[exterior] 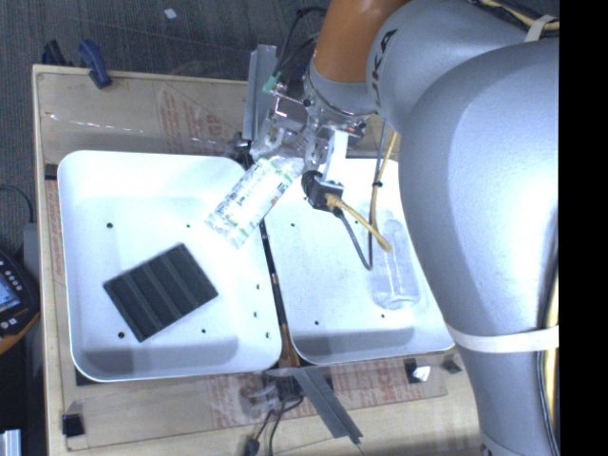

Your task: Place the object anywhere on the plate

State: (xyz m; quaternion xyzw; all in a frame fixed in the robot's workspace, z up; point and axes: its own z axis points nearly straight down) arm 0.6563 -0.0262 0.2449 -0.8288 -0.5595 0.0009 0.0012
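Note:
A clear plastic bottle [245, 199] hangs tilted over the upper right corner of the left bin [81, 174], its lower end reaching out over the bin floor. Its upper end sits between the fingers of my gripper [282, 160], which is shut on it. The plate [160, 291] is a black ridged rectangle lying flat in the lower left part of the left bin, well below and to the left of the bottle. The grey arm with its orange band comes in from the upper right.
A second clear bottle [394, 272] lies in the right bin [323, 345] near its right side, partly under the arm. A raised rim divides the two bins. A blue clamp [95, 63] sits on the bench's far left corner.

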